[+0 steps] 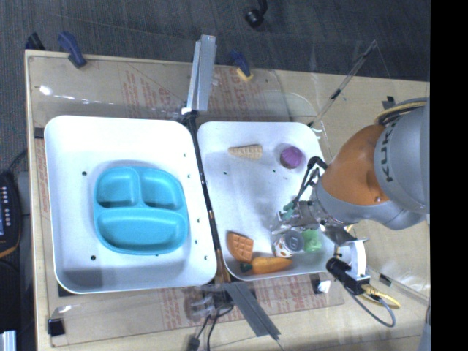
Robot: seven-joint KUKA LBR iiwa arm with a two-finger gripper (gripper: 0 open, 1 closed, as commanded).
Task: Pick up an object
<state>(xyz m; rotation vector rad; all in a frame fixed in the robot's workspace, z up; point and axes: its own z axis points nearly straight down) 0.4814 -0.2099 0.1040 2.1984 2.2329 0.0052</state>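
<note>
A: Where does the gripper (292,229) stand, and how is it set?

B: Low in the right bin (241,199), near that bin's right wall and front rim, above a small cluster: a green piece (313,241) and a round white-and-orange item (282,249). Whether it is spread or pinching cannot be told; the wrist hides it.

A: What crowds the front edge?

B: An orange carrot-like piece (269,265) lies along the front rim, with an orange wedge (239,245) just beside it toward the dividing wall.

A: And the open room?

B: The bin's centre is bare. Near the back rim lie a tan cone (246,151) and a purple ball (292,156), apart from each other. The left bin (66,196) holds a blue divided tray (140,210) in its middle, with bare floor all around.
</note>
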